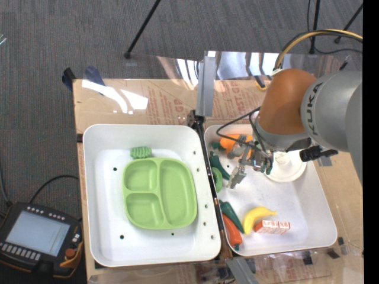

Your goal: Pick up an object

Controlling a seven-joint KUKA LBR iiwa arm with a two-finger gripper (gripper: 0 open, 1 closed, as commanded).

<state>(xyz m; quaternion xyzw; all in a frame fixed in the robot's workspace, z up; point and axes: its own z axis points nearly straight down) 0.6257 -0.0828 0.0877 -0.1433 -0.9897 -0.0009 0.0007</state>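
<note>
My gripper (pixel 244 165) hangs low over the upper left part of the right bin (pixel 315 213), below the orange band of the arm. An orange carrot (pixel 231 141) lies just behind it, and a dark green vegetable (pixel 217 171) sits to its left against the bin wall. A yellow banana (pixel 258 216) and a small red-and-white box (pixel 274 226) lie toward the bin's front. Beside them are a green pod (pixel 231 213) and an orange-red piece (pixel 235 236). I see nothing held in the gripper.
A white bowl (pixel 288 166) stands right of the gripper. The left bin (pixel 99 158) holds a green divided plate (pixel 160 193) with a small green ridged piece (pixel 141 152) at its far corner. A tablet controller (pixel 37 234) lies off the bench, front left.
</note>
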